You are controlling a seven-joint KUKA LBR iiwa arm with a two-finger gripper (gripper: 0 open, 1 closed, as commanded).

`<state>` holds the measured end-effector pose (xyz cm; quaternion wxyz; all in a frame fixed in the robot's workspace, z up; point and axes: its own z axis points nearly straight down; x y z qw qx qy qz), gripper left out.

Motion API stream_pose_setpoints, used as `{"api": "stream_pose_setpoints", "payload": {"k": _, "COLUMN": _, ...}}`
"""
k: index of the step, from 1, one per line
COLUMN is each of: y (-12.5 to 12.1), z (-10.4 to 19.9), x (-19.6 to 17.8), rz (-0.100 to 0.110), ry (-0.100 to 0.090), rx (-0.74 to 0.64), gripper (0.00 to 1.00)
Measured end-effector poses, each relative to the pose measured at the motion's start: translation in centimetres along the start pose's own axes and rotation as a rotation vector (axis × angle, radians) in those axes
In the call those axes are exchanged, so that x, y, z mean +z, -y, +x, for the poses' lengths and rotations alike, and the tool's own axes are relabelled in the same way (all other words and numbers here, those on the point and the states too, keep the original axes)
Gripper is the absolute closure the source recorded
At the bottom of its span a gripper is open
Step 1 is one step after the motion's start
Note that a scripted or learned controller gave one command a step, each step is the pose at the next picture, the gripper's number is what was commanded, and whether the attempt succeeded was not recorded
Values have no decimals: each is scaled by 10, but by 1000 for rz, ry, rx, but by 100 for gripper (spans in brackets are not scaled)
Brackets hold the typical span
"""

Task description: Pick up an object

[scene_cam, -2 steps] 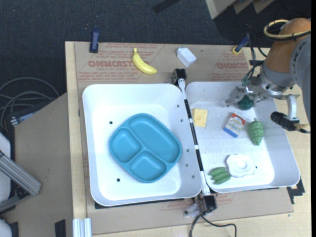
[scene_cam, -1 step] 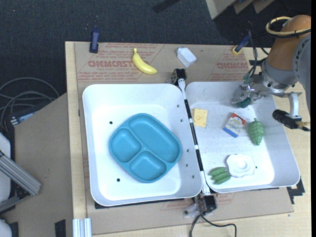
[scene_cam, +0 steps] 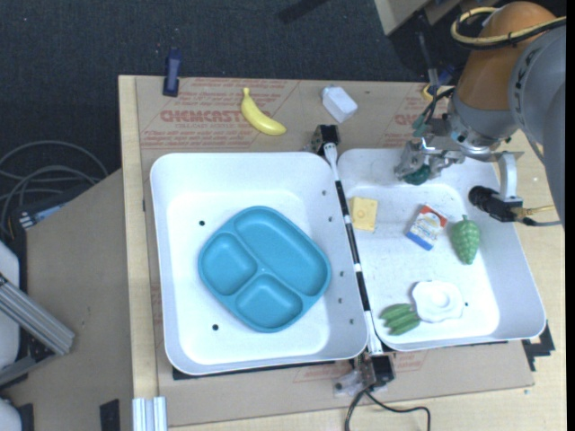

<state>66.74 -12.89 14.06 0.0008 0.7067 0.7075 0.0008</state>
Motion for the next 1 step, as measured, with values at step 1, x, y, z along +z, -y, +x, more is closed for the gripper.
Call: {"api": "stream_pose_setpoints", "payload": {"k": 1, "y": 71, "z": 54, "x": -45, "rz": 2, "ry": -1, "rx": 0, "gripper": 100}}
